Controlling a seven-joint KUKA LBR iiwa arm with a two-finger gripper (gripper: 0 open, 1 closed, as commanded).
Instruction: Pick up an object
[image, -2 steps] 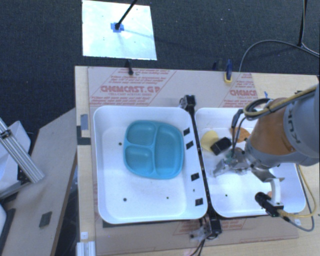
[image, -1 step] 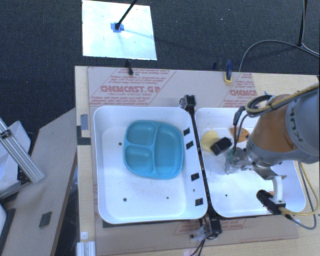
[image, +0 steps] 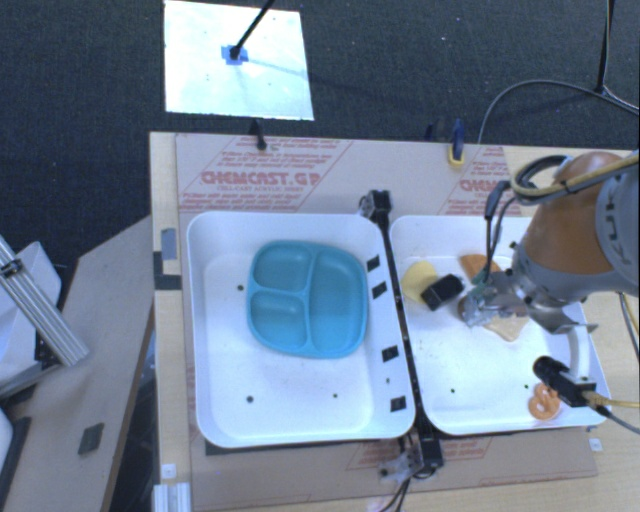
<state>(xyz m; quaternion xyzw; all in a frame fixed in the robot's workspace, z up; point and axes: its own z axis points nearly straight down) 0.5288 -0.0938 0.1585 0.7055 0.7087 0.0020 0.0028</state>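
My gripper (image: 478, 308) hangs low over the middle of the right bin (image: 470, 395), reaching in from the right. Just left of it lie a black block (image: 441, 292) and a yellow piece (image: 419, 275). An orange piece (image: 474, 267) sits behind the gripper, and a tan flat piece (image: 510, 327) peeks out from under it on the right. A small orange pretzel-shaped item (image: 544, 402) rests near the bin's front right corner. I see nothing between the fingers.
The left bin (image: 225, 400) holds a blue divided plate (image: 305, 298). A black clip strip (image: 390, 300) runs along the seam between the bins. Cables loop above the arm at the right.
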